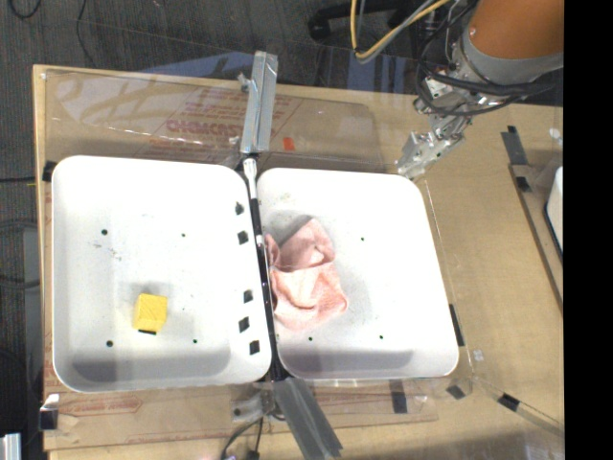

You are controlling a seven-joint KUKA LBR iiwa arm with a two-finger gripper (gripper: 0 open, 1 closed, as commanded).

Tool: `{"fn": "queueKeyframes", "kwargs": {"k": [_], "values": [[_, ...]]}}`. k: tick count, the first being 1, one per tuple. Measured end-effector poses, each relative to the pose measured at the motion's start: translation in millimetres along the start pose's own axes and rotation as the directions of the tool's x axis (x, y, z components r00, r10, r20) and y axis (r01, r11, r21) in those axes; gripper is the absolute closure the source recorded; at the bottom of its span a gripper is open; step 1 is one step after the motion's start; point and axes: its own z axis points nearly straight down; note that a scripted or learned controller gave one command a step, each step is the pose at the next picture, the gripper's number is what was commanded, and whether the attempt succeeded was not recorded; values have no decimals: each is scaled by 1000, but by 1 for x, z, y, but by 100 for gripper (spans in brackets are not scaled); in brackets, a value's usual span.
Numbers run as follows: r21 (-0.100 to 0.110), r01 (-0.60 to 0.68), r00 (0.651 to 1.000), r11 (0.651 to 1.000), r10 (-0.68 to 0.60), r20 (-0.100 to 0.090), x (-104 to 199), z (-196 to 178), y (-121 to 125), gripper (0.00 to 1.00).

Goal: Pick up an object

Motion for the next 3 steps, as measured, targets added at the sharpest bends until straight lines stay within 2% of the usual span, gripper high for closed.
{"fn": "queueKeyframes", "kwargs": {"k": [1,2,3], "values": [[-5,600,800,800,-600,6,-6,84,0,100],[2,852,524,524,-852,-3,-14,75,-2,100],[1,837,547,547,-837,2,-61,47,25,100]]}}
